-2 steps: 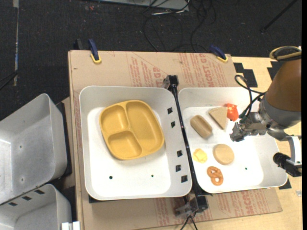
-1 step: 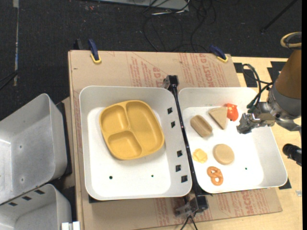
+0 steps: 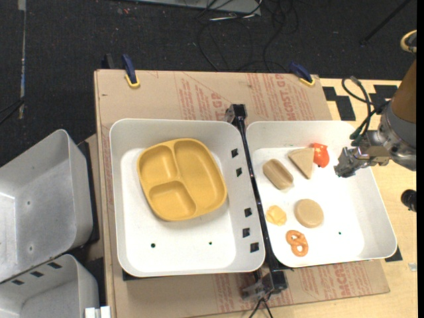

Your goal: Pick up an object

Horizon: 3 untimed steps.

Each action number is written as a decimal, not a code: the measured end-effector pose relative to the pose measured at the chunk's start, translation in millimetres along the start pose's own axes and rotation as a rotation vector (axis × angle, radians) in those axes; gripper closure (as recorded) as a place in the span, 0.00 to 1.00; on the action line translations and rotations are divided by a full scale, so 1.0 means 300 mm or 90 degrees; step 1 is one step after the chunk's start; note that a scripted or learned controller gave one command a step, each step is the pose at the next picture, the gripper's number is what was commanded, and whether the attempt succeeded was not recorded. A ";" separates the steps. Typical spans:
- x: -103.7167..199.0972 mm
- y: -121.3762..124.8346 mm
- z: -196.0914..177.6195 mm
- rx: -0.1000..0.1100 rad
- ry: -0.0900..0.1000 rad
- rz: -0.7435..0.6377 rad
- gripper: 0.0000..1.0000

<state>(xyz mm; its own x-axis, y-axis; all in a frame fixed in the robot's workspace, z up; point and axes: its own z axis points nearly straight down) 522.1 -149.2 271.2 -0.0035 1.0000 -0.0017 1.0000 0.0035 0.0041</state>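
Note:
The right bin [image 3: 371, 237] holds several small toy foods: a tan bread roll [image 3: 278, 174], a beige wedge [image 3: 302, 161], a red piece [image 3: 320, 154], a round beige cookie [image 3: 309, 212], a small yellow piece [image 3: 276, 214] and an orange pretzel [image 3: 297, 242]. My gripper [image 3: 346, 162] hovers over the bin's right part, just right of the red piece and apart from it. Nothing shows between its fingers.
The left bin [image 3: 132, 244] holds a yellow divided plate [image 3: 181, 178]. A black divider with clips [image 3: 248, 197] runs between the bins. Grey containers [image 3: 40, 197] stand off the bench to the left. Blue clamps [image 3: 131, 71] hold the board's far edge.

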 end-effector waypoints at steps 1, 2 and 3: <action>0.173 0.011 0.036 0.003 0.002 -0.002 1.00; 0.372 0.038 0.064 0.004 0.002 -0.003 1.00; 0.542 0.087 0.122 0.004 0.002 -0.003 1.00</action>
<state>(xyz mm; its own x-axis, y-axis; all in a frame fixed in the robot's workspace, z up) 547.7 13.5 234.4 -0.0077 1.0000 0.0007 1.0000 0.0077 -0.0022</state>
